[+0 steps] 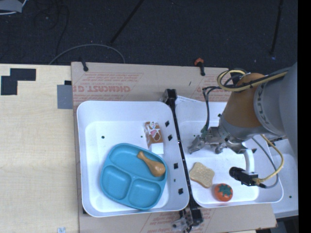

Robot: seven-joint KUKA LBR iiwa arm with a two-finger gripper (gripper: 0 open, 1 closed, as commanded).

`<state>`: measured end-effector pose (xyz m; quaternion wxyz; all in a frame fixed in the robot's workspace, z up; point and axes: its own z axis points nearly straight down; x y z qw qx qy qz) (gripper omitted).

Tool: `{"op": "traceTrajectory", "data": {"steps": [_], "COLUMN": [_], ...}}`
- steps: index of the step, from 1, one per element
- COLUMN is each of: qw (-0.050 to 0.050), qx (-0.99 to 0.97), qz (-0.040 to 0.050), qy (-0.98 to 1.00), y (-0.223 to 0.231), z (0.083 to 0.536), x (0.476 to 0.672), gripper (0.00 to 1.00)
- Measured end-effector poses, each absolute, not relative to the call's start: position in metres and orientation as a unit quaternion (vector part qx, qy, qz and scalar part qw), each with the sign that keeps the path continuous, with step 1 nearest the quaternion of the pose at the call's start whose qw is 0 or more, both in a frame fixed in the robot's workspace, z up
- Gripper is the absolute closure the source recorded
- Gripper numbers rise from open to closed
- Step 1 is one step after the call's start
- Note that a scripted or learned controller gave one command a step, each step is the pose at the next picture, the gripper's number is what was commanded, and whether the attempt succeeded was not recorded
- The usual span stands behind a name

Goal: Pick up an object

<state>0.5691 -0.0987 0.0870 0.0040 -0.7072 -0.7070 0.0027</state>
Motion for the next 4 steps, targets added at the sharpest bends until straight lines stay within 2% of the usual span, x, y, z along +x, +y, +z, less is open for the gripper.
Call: {"op": "traceTrajectory", "data": {"steps": [1,2,3,4], "qw": [0.003,0.0,-0.001,-0.001], "qx": [-0.709,-0.709,-0.707,-0.707], "qz": [0.0017,0.0,-0.0008,-0.0008], "qy": [-0.705,-0.705,-0.707,-0.708], "y": [-0.101,-0.101,-0.099,-0.101], "z": [0.1,0.146,0.204,0.257], "x": [0.57,0.562,0.571,0.572], "gripper": [1.0,1.0,1.0,1.0]}}
